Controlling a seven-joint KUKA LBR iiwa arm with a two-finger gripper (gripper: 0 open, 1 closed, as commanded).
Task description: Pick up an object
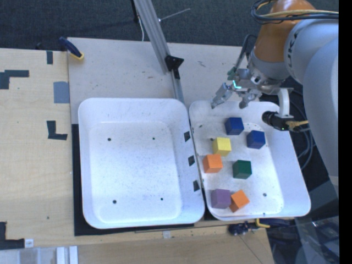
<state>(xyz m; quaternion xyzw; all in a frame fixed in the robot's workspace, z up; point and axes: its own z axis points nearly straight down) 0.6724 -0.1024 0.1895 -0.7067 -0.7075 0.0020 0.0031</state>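
The left bin [132,164] has no blocks in it, and the right bin [286,191] has seven: orange, yellow, purple, two blue, green and a small orange one. The gripper [235,97] hangs above the far edge of that bin with its fingers spread wide and nothing between them. I think the pick has not begun; next it must go down over one block, maybe the nearest blue block [234,126], and close.

No readable text, labels, brand names, numbers or signs appear anywhere in this view. The coloured blocks have plain faces, the two white bins are unmarked, and the tape pieces on the desk [33,164] carry no writing. The robot arm shows no legible lettering.
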